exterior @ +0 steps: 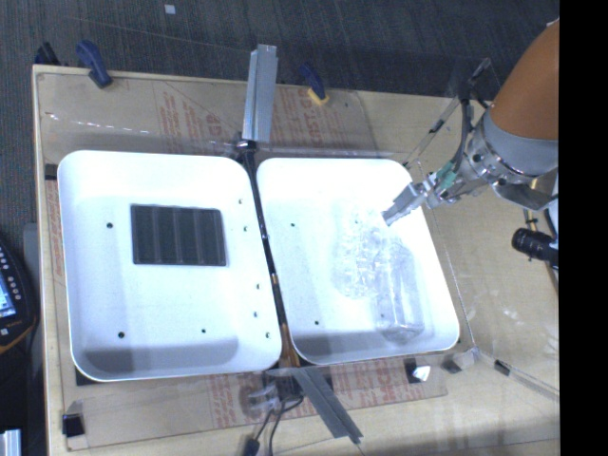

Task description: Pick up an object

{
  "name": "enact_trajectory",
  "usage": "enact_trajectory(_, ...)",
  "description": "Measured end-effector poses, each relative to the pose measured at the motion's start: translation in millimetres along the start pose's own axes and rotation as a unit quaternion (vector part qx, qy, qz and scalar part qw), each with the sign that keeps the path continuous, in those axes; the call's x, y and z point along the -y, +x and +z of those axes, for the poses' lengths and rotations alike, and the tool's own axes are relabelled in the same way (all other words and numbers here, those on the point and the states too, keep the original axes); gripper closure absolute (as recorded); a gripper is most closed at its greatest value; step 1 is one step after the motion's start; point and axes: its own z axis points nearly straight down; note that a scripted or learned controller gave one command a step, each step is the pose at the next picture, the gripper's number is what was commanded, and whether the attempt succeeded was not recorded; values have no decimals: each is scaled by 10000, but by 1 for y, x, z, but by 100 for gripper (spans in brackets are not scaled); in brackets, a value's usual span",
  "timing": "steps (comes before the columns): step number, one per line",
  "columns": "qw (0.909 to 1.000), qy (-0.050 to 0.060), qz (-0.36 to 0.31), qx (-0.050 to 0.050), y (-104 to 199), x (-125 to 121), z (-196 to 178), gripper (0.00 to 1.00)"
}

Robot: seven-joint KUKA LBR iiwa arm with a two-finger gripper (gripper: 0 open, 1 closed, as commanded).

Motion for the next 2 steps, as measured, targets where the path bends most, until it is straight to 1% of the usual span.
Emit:
enact_trajectory(1, 10000, 0, 1, 0, 0, 0, 0, 0)
enact_trajectory(2, 9865, 4, 1638, -2, 12, 51, 40, 0)
